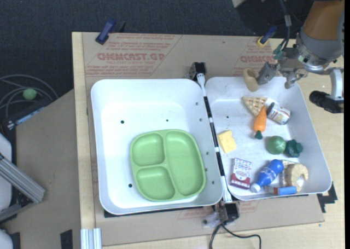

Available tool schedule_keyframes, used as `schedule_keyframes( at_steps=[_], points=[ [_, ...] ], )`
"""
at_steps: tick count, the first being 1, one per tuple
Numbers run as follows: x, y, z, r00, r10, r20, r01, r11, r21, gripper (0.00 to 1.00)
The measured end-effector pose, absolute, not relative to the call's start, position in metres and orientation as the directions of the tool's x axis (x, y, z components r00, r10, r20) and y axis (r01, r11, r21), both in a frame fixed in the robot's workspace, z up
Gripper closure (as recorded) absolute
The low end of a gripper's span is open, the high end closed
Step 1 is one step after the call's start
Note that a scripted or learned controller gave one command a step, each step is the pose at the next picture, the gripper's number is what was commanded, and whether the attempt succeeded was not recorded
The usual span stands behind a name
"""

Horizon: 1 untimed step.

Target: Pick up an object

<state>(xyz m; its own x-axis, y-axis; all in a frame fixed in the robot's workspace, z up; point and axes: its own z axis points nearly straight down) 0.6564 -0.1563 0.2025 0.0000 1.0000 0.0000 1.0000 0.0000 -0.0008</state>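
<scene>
My gripper hangs over the far edge of the right bin, its two fingers apart with nothing between them. A tan piece lies just left of it on the bin's far rim. Below it in the bin lie a wedge-shaped waffle piece, an orange carrot and a small can. Farther toward the front are a yellow cheese block, a green ball, a dark green piece, a red and white box, a blue bottle and a bread piece.
The left bin holds a green divided plate. A ridge with black clamps separates the two bins. A blue clip sits on the cardboard at the far left. Cables and a green ball lie off the bench to the left.
</scene>
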Motion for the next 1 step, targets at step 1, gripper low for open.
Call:
schedule_keyframes(
  at_steps=[1],
  points=[
    [0.6109,-0.1570,0.1223,0.000,1.000,0.000,1.000,0.000,-0.002,0.00]
  ],
)
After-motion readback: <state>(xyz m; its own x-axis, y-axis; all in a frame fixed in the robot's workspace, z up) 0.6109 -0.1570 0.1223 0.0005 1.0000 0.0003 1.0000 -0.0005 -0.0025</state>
